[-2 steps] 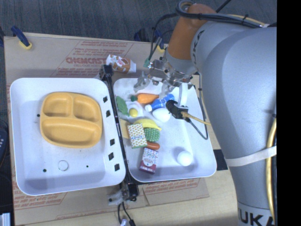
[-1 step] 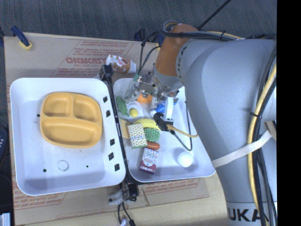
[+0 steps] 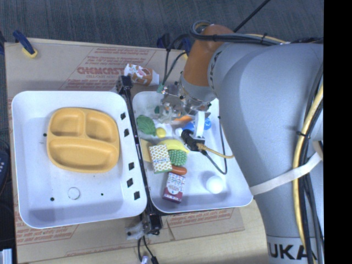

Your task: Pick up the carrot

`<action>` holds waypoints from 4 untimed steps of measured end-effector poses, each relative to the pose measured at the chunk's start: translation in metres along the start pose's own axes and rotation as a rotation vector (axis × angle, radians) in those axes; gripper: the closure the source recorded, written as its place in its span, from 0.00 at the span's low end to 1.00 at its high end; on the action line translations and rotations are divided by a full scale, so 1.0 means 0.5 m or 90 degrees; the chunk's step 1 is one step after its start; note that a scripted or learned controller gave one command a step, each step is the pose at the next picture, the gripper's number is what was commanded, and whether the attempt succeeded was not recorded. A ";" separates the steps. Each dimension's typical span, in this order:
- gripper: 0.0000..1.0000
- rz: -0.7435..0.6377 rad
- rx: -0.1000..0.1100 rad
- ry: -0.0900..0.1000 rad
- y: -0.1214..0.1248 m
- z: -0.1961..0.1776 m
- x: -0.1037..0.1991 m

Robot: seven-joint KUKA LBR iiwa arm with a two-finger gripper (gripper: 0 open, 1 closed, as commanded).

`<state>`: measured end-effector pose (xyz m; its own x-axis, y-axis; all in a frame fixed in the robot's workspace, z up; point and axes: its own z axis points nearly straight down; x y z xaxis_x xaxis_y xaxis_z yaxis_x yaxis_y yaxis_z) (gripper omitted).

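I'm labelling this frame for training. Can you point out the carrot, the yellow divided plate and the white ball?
carrot point(image 3: 183, 119): camera view, on the orange strip showing under the wrist.
yellow divided plate point(image 3: 82, 159): camera view, on its lower rim, left bin.
white ball point(image 3: 214, 184): camera view, on its rounded top, right bin.

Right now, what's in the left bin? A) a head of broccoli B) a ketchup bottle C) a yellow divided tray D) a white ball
C: the yellow divided tray lies alone in the left bin, while the small items are crowded in the right bin by the arm.
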<state>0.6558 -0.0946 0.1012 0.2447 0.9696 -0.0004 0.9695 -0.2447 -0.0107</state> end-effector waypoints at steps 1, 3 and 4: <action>1.00 0.103 -0.004 0.000 -0.056 -0.195 -0.116; 1.00 0.120 -0.002 0.000 -0.323 -0.183 0.136; 0.00 0.121 -0.002 0.000 -0.323 -0.183 0.136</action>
<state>0.5168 0.0104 0.1943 0.4229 0.9062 -0.0023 0.9061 -0.4229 -0.0071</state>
